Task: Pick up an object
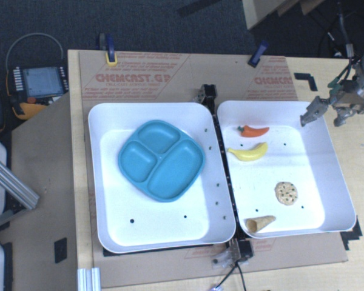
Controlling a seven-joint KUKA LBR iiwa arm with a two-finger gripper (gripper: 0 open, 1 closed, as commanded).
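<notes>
Tan waffle cone (259, 224) near right bin's (333, 180) front rim; round speckled cookie (286, 193), yellow plastic banana (249, 152), orange carrot (253, 131) farther back, well spaced. Gripper (324, 114) open, empty, over far right rim.

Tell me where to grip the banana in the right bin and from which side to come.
Grip the banana across its thick middle, coming straight down from above. It lies flat on the bin floor, its long axis running roughly left-right in the camera view, so the fingers should probably close across the short width. The carrot lies close behind it, so keep the fingers narrow on that side.
</notes>
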